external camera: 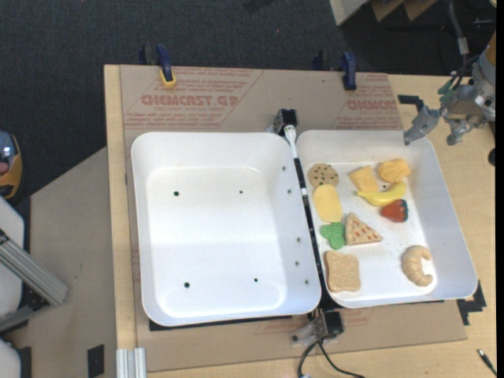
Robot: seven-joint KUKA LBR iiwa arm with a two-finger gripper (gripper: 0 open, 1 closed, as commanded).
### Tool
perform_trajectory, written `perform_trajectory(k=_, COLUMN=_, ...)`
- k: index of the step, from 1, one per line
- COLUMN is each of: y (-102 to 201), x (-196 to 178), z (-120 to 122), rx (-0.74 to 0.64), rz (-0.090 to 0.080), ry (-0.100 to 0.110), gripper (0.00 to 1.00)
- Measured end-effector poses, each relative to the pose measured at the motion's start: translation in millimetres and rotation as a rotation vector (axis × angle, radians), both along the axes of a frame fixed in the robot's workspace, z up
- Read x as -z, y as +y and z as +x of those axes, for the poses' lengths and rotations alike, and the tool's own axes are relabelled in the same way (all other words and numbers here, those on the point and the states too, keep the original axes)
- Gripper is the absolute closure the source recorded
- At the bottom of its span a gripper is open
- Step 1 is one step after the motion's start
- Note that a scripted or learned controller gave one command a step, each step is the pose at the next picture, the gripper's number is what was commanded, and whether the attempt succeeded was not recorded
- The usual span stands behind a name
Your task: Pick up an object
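Note:
The right bin (449, 211) holds several toy foods. A chocolate-chip cookie (322, 175), a pale yellow oval piece (327, 202) and a green leafy piece (334, 234) lie along its left side. A pizza slice (361, 231) and a slice of toast (342, 272) sit in front, and a croissant (418, 264) is at the front right. A cheese wedge (364, 179), a ridged yellow piece (394, 169), a banana (383, 197) and a strawberry (396, 210) cluster near the back. My gripper (431, 136) hangs over the bin's back right corner, open, with nothing between its fingers.
The left bin (150, 211) stands beside the right one, and a black hinge strip (303, 203) runs between them. Blue clamps (165, 65) (347, 68) hold the board's back edge. Cables trail off the front edge (315, 345).

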State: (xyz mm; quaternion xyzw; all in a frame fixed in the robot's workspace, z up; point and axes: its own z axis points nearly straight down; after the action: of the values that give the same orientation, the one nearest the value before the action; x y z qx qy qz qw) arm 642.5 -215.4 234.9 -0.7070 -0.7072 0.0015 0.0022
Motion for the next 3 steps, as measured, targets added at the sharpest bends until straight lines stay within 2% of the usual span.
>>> perform_trajectory(k=1, y=79, x=117, z=-66, rx=-0.004, rz=0.009, ry=0.016, gripper=0.00)
perform_trajectory(k=2, y=67, x=156, z=-16, rx=-0.001, rz=-0.001, ry=-0.003, gripper=0.00)
perform_trajectory(k=3, y=86, x=154, z=24, rx=-0.004, rz=-0.001, ry=-0.005, gripper=0.00)
